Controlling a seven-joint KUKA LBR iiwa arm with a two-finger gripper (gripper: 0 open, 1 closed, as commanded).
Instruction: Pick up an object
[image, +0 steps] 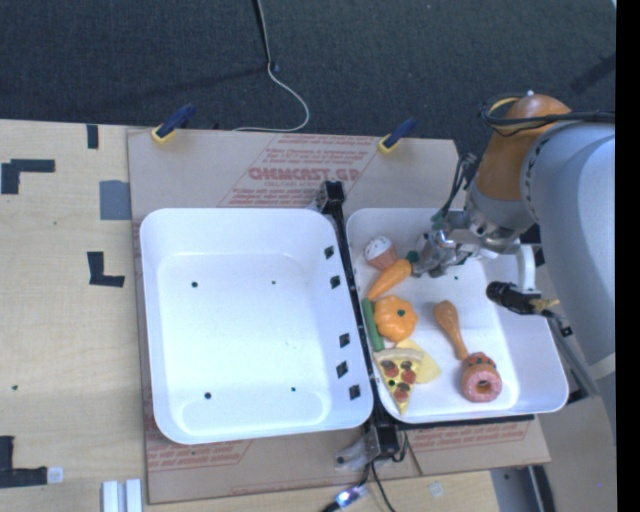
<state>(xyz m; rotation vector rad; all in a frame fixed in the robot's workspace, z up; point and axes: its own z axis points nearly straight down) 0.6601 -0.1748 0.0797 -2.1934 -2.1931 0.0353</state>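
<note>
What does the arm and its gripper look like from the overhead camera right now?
The arm is bulky, with smooth light-grey casing and an orange band above the wrist. Thin dark cables run along the wrist. The gripper is a small dark metal assembly; a black fitting projects beside it.

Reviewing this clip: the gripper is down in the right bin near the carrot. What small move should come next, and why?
Probably a short shift toward the carrot, so the fingers straddle it before closing. The gripper sits low in the right bin, just beside the carrot's thick end, and nothing shows between its fingers. The orange pumpkin lies close below the carrot, so a small, careful move seems safer.
</note>
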